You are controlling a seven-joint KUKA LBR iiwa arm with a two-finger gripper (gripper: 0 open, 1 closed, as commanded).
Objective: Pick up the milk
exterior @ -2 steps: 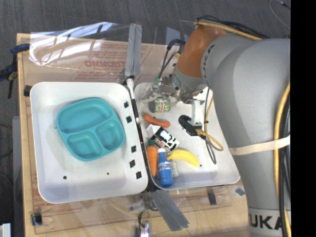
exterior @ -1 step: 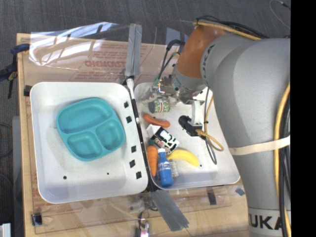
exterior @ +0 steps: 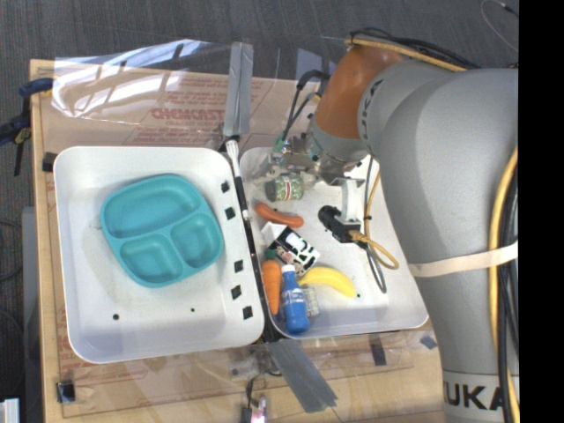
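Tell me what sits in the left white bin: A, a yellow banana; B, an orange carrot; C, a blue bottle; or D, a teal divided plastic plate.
D: the teal divided plastic plate lies alone in the left white bin, while the yellow banana, orange carrot and blue bottle all lie in the right white bin.

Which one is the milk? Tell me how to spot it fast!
Look in the right white bin, the one crowded with toy food, not the one holding the blue plate. Near the bin's middle, just above the yellow banana and beside the orange carrot, lies the milk. It is the one small carton with black-and-white cow patches.
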